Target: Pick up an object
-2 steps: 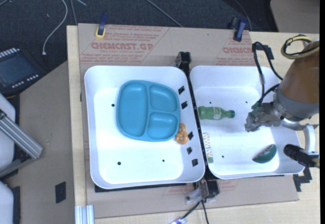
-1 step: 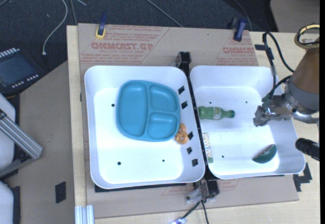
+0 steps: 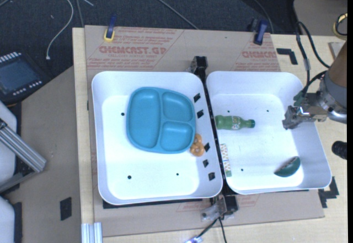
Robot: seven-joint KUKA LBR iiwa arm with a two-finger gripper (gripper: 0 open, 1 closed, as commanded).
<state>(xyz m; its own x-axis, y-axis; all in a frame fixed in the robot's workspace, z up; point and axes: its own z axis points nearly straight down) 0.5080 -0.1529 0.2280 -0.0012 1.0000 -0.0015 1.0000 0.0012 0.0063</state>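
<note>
A green bottle (image 3: 234, 123) lies on its side in the right bin (image 3: 259, 93), near the bin's left wall. A small teal bowl-like piece (image 3: 288, 167) sits at the right bin's front right corner. In the left bin (image 3: 110, 142) rests a blue divided plate (image 3: 160, 119), with a small orange-brown object (image 3: 197, 146) at its right front edge. My gripper (image 3: 292, 118) hangs over the right edge of the right bin, well right of the bottle and above the teal piece. Nothing shows between its fingers.
The two bins meet at a black-clipped divider (image 3: 205, 126). A strip with print (image 3: 225, 160) lies in the right bin by the divider. Cables run across the dark floor behind the bench, and blue clamps (image 3: 111, 28) hold the cardboard sheet.
</note>
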